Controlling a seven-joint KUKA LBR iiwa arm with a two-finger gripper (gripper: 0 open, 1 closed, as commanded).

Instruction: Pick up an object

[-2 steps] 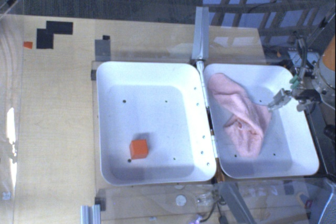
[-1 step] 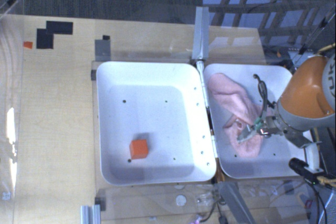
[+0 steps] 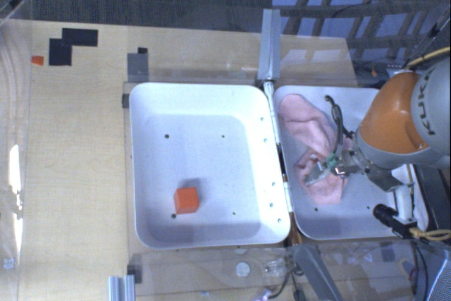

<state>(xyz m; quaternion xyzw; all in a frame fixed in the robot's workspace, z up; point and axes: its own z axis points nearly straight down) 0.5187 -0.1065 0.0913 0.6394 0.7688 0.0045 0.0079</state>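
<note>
A pink cloth-like soft object (image 3: 308, 135) lies crumpled in the right bin (image 3: 352, 218), stretching from its far left corner toward the middle. My gripper (image 3: 326, 167) is down on the near end of this pink thing, its metal tips touching the fabric. A thin dark cord-like piece (image 3: 334, 113) curls just beyond the pink object. An orange cube (image 3: 187, 200) sits alone in the left bin (image 3: 197, 109), near its front left part.
The arm's orange band (image 3: 393, 120) hangs over the right side of the right bin. Black blocks (image 3: 70, 44) and a small orange tag (image 3: 37, 60) lie on the wooden bench at the far left. A metal divider (image 3: 270, 53) stands between the bins at the back.
</note>
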